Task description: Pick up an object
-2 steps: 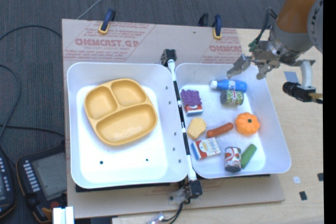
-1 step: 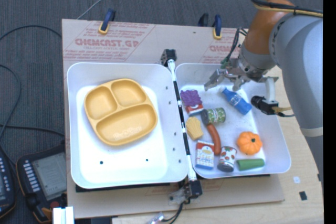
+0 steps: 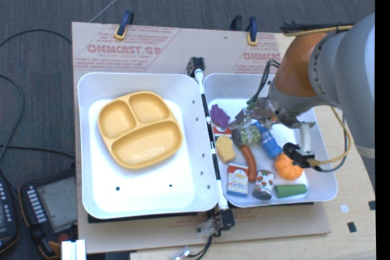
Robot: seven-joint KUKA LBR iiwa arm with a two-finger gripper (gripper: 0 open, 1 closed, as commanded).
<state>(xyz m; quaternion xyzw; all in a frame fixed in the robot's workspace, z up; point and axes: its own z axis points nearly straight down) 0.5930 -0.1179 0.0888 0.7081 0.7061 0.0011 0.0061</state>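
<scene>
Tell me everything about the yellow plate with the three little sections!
The yellow plate looks like smooth plastic, rounded at the corners, with three compartments: two small ones toward the far side and one large one nearer the camera. It lies flat and right side up, turned a little askew, in the left white bin. All three compartments hold nothing. It rests on the bin's floor, and the arm is over the other bin.

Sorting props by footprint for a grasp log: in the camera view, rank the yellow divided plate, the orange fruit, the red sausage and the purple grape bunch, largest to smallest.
1. yellow divided plate, by far.
2. red sausage and orange fruit: too alike to rank.
3. purple grape bunch, slightly smaller, though close.
</scene>
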